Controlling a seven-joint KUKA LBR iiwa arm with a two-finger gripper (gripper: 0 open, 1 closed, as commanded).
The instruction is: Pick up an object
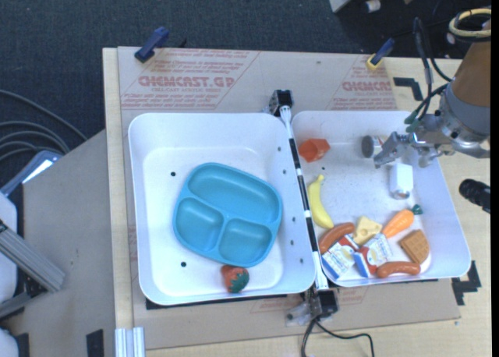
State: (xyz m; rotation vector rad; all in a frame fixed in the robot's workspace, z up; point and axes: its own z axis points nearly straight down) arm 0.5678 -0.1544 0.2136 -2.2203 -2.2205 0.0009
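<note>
Hand (401,178) over right bin (446,215), nr carrot (398,222).

The KUKA arm (472,90) is reaching in from the right edge of the frame, its orange band showing at the upper right above the grey wrist. The gripper (401,178) is hanging at the right of centre, pointing downward, with its pale fingers (402,178) appearing close together.

A brown bench (226,83) bears the left bin (148,192) and right bin (444,199) side by side.
</note>
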